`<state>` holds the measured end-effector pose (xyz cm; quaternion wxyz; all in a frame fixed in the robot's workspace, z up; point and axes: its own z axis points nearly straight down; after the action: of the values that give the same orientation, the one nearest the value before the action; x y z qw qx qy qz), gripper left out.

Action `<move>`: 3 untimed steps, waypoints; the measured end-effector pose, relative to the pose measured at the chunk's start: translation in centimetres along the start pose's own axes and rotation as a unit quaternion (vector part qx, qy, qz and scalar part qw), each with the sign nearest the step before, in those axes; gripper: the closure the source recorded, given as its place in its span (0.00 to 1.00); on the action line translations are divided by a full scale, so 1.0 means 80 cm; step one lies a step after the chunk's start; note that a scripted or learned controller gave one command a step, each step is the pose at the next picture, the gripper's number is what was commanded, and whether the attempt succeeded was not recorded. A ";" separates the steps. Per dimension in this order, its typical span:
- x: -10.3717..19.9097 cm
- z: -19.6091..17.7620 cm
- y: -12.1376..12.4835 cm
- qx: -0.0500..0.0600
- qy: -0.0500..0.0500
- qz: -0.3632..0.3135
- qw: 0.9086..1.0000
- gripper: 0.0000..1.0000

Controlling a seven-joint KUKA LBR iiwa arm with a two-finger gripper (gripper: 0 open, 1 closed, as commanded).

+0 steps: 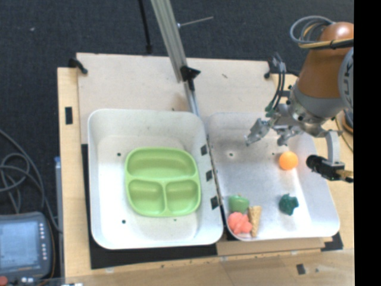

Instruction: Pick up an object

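pale wooden surface (pixel 137 79) on dark carpet (pixel 59 22), bearing two white bins. claw (pixel 271 133) spread wide, grasping nothing, above right bin (pixel 321 219); orange ball (pixel 288 161) just beside. green tray (pixel 162 181) in left bin (pixel 107 130).

You have a pale wooden bench (pixel 131 76) standing on dark carpet (pixel 71 16). A slanted metal pole (pixel 169 31) crosses the bench's far edge and ends at a black clamp (pixel 189 73). At the lower left you see a grey control pendant (pixel 22 246) with a screen, and black cables (pixel 15 165) curl on the floor just above it. Small black brackets (pixel 209 174) sit along the seam between the two bins.
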<state>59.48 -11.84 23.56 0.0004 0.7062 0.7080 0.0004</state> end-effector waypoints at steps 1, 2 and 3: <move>0.000 0.000 0.000 0.000 0.000 0.000 1.000 0.00; -0.003 0.053 0.000 0.002 -0.001 0.002 1.000 0.00; -0.001 0.131 0.000 0.003 -0.001 0.002 1.000 0.00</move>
<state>59.47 -11.91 13.04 -0.0013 0.7077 0.7065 -0.0020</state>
